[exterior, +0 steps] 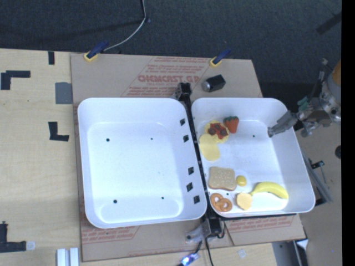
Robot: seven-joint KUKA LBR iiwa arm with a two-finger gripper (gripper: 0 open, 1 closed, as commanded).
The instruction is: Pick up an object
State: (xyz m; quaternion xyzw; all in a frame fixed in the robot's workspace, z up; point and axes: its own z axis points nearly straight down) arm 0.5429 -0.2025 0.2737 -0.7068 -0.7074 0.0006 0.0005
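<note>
The right bin (pixel 288 148) holds little toy foods: a banana (pixel 270 189), a slice of bread (pixel 222 178), a strawberry (pixel 231 124), a pretzel (pixel 222 203) and some small yellow pieces. The left bin (pixel 133 159) sits beside it on the worktop (pixel 33 148). The hand (pixel 277 128) is at the right bin's upper right edge, well apart from the foods, and I cannot tell if it is apart or together. The toys look light, hard and a bit slippery. The banana looks easiest to take: it lies alone, so grab it across its middle.
</note>
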